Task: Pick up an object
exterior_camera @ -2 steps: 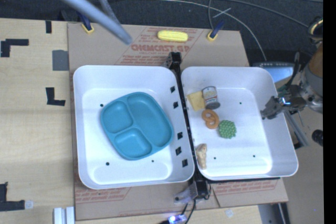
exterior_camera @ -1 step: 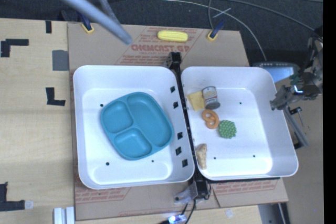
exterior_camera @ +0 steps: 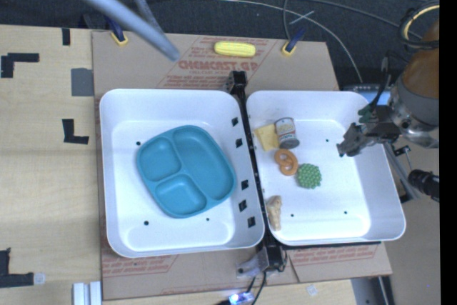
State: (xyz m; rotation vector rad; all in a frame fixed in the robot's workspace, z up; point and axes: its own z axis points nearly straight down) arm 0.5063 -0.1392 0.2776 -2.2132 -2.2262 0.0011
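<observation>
Five small objects sit clustered in the left half of the right-hand white bin (exterior_camera: 371, 218): a small grey can (exterior_camera: 286, 131) standing upright toward the far side, a pale yellow wedge (exterior_camera: 265, 137) just to its left against the bin's left wall, a tan pretzel-shaped ring (exterior_camera: 287, 162) just nearer than the can, a green knobbly ball (exterior_camera: 308, 175) beside the ring on its right, and a beige lump (exterior_camera: 273, 211) nearer still, close to the left wall. None of them is touched by the robot. The dark hand (exterior_camera: 351, 142) hangs over the right part of the same bin, well apart from the cluster, and nothing lies between its fingers; how far they are spread cannot be made out at this angle. The arm (exterior_camera: 420, 86), grey with an orange band, enters from the right edge. The left-hand white bin (exterior_camera: 114, 153) holds a blue divided plate (exterior_camera: 186, 169) with three compartments, lying flat near its middle. Both bins rest on a brown cardboard sheet (exterior_camera: 207, 64) spread across the pale wooden worktop (exterior_camera: 43, 175). On the cardboard beyond the bins lies a yellow corn-like piece (exterior_camera: 234, 48). Black cables (exterior_camera: 314, 11) trail over the dark surface at the far side.
</observation>
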